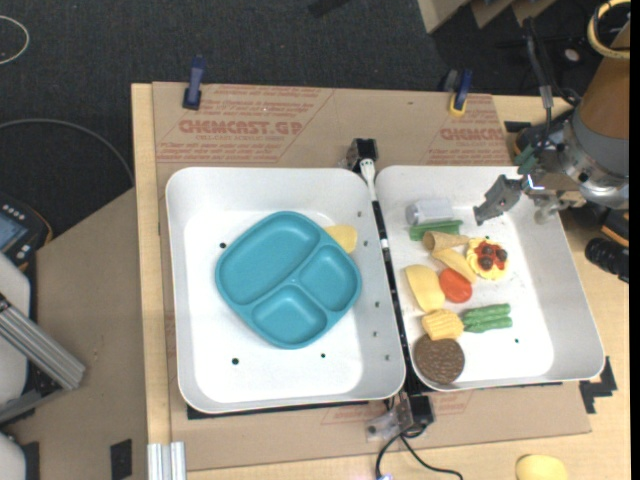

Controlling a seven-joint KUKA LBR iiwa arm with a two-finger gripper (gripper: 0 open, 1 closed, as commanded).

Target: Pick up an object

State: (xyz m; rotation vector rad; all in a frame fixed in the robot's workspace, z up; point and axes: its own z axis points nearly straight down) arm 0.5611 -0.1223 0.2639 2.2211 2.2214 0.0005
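Brown round cookie (440,359) at right bin's (560,368) front edge, ridged rim; jaws (497,200) state unclear.

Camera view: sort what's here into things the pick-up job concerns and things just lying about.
Job:
- gripper, above the right bin
- toy food in that bin: brown cookie, green beans, corn piece, tomato, fruit tart, grey block

Lying about:
- blue divided plate in the left bin
- yellow piece at the plate's edge
- blue clamp
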